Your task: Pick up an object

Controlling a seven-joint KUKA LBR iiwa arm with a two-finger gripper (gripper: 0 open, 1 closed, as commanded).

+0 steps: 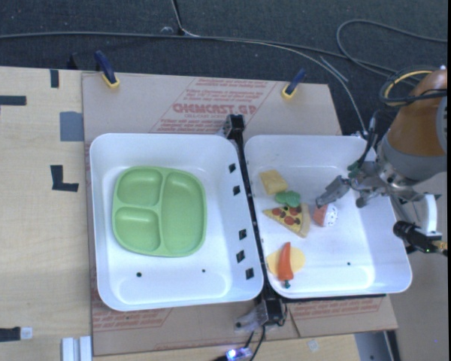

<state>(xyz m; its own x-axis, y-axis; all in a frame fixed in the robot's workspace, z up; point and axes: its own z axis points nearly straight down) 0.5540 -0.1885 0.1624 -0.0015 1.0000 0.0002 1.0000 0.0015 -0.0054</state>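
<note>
The right bin [361, 273] holds several toy foods: a yellow cheese wedge [273, 181], a green leafy piece [289, 198], a pizza slice [288, 217], a small red-and-white piece [325, 216] and an orange carrot [286, 259] lying on a yellow disc. My gripper [344, 196] hangs over the right half of this bin, just above and right of the red-and-white piece. Its fingers are spread open, with nothing between them. The grey arm with its orange band [421, 126] reaches in from the right.
The left bin [105, 277] holds a green divided plate [159, 210]. Black clips sit along the wall between the bins [244, 201]. Cables run across the dark floor behind the bench. Two clamps [105, 70] hold the cardboard sheet.
</note>
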